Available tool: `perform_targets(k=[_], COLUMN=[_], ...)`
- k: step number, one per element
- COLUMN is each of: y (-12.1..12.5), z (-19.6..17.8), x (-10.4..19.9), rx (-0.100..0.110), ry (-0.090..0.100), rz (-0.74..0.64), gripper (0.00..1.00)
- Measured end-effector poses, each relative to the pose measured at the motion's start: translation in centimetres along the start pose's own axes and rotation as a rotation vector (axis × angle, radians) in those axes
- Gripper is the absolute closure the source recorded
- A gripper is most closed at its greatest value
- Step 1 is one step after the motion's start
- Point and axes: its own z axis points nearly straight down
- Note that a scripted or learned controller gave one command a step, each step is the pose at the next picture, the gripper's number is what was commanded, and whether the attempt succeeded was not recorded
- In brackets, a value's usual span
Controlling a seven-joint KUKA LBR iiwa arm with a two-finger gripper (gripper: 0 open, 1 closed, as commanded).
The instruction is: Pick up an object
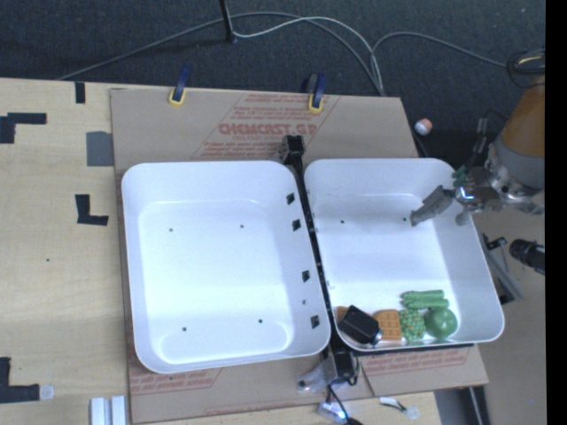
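While the grey two-finger gripper (431, 207) hangs over the right shallow white bin (372, 180) near its far right rim, fingers look pinched together, nothing between them. Objects sit well apart at the near edge: black block (359, 325), orange waffle piece (386, 322), green toy vegetables (427, 314).

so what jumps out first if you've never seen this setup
The small bright cluster in the right white bin, packed into its near corner: a round green object, a bumpy green piece, an orange block and a black object. The grey tool hangs over that bin's far right side.
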Motion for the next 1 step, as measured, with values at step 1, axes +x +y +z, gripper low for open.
perform_targets(k=[1], y=[-6.63], z=[7.55], x=[0.3], rx=[0.008], ry=[0.002], rz=[0.003], gripper=[0.0])
